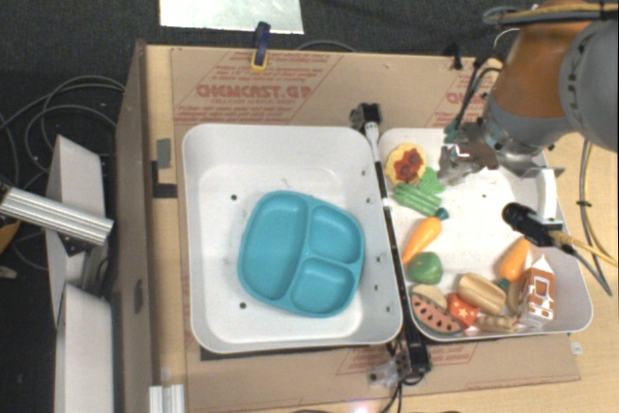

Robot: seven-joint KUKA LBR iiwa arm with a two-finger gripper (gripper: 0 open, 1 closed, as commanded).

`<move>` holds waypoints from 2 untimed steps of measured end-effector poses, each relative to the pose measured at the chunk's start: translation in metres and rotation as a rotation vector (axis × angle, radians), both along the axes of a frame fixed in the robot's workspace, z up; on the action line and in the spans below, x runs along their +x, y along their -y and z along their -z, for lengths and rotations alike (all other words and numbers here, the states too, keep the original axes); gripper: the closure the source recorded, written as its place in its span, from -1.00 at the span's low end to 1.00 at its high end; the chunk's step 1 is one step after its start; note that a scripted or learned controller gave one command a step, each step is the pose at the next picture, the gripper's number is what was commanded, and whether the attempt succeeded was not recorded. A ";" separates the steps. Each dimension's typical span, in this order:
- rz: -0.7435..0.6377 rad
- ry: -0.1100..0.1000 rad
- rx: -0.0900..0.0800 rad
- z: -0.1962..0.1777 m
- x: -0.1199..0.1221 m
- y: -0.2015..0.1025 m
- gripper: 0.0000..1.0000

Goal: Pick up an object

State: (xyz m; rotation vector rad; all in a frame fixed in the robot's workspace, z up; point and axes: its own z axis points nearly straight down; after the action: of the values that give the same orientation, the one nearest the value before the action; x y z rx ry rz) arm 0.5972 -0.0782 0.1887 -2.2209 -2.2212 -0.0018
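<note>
Approach step: the hand (pixel 462 160), its state not discernible, is poised over the right bin (pixel 571 300) beside the green pea pod (pixel 419 199) at its 7 o'clock; descent and closure are judged next.

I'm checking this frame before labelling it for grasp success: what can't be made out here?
- Gripper: blurred in the camera view; finger state unreadable, and nothing shows between them.
- Toy pile at the right bin's near corner: items overlap, so their outlines merge.
- Milk carton: print too small to read.
- Arm: cut by the right edge.
</note>
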 end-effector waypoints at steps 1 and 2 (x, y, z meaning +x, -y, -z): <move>-0.001 0.002 -0.001 0.004 0.003 0.000 -1.00; 0.001 -0.006 0.000 0.066 -0.040 0.008 -1.00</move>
State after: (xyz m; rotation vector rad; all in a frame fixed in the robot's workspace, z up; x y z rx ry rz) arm 0.5576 -0.0866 0.1229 -2.2193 -2.2172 0.0047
